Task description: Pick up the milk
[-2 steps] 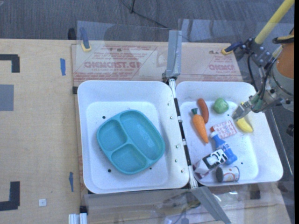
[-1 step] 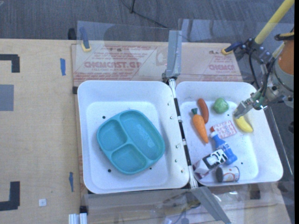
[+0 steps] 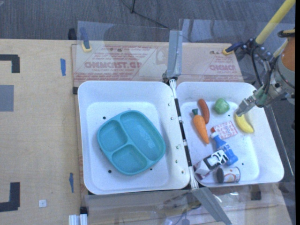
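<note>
In the right white bin (image 3: 272, 168), the small black-and-white milk carton (image 3: 215, 160) lies on its side toward the lower middle, touching a blue spray bottle (image 3: 223, 149) and just above a white cylindrical cup (image 3: 228, 175). The two-finger gripper (image 3: 245, 107) hangs at the bin's upper right, just above a yellow banana (image 3: 244, 123); whether its jaws are apart or closed cannot be told. A green round fruit (image 3: 221, 106), two orange carrots (image 3: 200, 127) and a pink-patterned packet (image 3: 226, 130) lie nearby. The left white bin (image 3: 89, 97) holds a teal divided plate (image 3: 131, 141).
</note>
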You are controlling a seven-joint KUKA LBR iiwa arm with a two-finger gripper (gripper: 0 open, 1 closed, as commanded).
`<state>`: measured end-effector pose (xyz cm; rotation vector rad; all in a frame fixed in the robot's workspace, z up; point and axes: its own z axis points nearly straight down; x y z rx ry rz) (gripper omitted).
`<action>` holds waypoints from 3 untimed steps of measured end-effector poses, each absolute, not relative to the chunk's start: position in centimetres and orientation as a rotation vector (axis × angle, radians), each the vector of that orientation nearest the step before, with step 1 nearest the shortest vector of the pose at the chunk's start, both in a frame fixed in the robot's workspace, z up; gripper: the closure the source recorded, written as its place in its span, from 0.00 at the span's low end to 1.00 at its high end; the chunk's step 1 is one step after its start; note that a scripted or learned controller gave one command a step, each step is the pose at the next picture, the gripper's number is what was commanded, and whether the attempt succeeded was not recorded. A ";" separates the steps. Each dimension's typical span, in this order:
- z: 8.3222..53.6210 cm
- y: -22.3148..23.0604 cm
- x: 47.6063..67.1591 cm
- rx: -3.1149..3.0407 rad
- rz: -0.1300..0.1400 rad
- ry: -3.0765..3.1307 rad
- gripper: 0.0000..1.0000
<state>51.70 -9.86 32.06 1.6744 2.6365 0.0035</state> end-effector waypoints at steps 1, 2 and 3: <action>41.0 -11.5 53.9 0.803 0.001 3.027 1.00; 43.5 -13.7 61.9 0.685 0.000 3.056 1.00; 38.4 -5.9 61.4 0.747 0.002 3.047 1.00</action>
